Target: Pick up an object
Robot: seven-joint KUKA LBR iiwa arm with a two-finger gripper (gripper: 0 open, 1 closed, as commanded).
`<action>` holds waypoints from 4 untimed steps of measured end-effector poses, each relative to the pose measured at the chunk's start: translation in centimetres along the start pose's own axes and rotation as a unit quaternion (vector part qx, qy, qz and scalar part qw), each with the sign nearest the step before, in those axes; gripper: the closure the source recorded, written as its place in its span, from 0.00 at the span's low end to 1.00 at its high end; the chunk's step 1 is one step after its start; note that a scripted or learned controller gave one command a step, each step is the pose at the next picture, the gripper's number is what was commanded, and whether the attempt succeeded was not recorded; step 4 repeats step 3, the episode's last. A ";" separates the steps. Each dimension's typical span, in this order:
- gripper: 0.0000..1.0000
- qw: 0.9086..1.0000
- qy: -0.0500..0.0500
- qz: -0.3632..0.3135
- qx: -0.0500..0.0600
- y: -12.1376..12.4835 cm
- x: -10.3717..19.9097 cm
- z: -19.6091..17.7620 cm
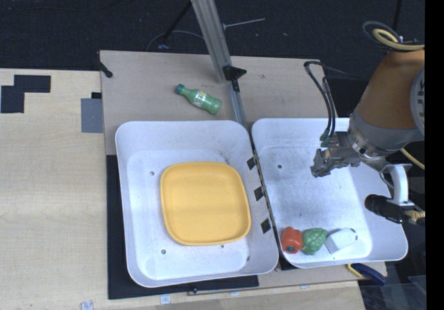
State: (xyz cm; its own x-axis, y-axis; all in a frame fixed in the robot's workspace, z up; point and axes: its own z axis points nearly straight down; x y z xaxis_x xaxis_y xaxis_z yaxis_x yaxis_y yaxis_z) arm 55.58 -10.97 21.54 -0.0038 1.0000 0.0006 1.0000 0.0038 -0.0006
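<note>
We judge red pepper (pixel 291 238) light, hard, slippery: grip across middle. Gripper (pixel 323 165) above right bin (pixel 305 191); jaws' state we cannot tell.

You see a smooth matt yellow plastic plate (pixel 205 202), scuffed white plastic bins (pixel 139 163), a pale wood-look bench (pixel 139 90) and a ribbed metal rail (pixel 211 24).

The gripper (pixel 323 164) is showing as a small dark shape over the right bin (pixel 305 204), too indistinct to tell its finger state. The arm (pixel 392 104) is running off the right edge. The white object (pixel 341 239) beside the green one (pixel 313 240) is staying unidentifiable.
</note>
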 end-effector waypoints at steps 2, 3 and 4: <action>1.00 1.000 0.000 0.001 0.000 -1.3 10.8 -1.2; 1.00 1.000 0.000 0.000 0.000 -2.9 16.0 -1.4; 1.00 1.000 0.000 0.000 0.000 -2.9 16.0 -1.4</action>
